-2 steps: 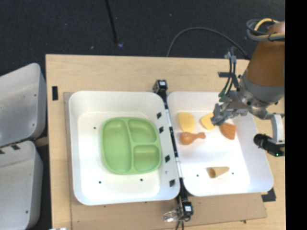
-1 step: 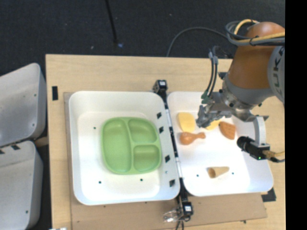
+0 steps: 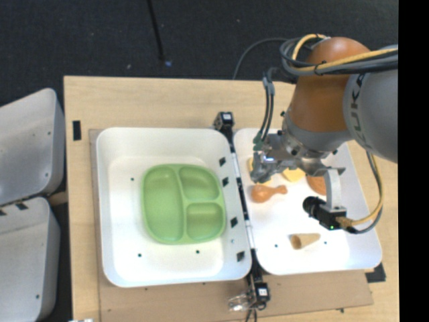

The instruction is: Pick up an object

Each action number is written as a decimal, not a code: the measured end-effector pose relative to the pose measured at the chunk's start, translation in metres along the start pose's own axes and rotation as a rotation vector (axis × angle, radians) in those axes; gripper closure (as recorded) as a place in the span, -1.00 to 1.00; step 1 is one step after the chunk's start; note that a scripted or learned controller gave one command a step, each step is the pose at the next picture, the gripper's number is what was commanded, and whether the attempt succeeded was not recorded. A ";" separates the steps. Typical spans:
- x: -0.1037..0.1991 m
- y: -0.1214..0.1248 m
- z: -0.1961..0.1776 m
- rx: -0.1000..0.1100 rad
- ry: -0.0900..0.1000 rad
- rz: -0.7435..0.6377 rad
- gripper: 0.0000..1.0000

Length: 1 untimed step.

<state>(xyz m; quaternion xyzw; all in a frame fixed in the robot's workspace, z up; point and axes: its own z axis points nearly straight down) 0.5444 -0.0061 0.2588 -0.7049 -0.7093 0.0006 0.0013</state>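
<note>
Two white bins are sitting side by side on the table (image 3: 80, 99), and we are seeing the arm (image 3: 328, 92) reaching over the right bin (image 3: 348, 257). We are placing the gripper (image 3: 263, 170) low over that bin's near-left part, close to the divider between the bins. We cannot tell how its grasping end is set; it is dark, small and partly under the wrist, and we are seeing nothing clearly gripped.

An orange drumstick-shaped toy (image 3: 268, 192) is lying just below the gripper, close beside it and maybe touching; we are judging this the likely target, since the tool is hanging almost over it. A yellow piece (image 3: 292, 175) is showing just to the gripper's right, partly under the arm, with an orange piece (image 3: 316, 183) beyond it. A tan wedge (image 3: 304, 241) is lying further down and right, well apart.

The left bin (image 3: 110, 180) is holding a green divided tray (image 3: 182, 203), well off to the gripper's left and playing no part here.

For room: we are noting the bin wall and its black clips hard on the gripper's left, so sideways moves that way are looking tight. Open white floor is lying below and to the right, and straight up is looking free.
</note>
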 end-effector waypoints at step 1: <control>0.044 -0.017 -0.001 0.000 0.000 0.000 1.00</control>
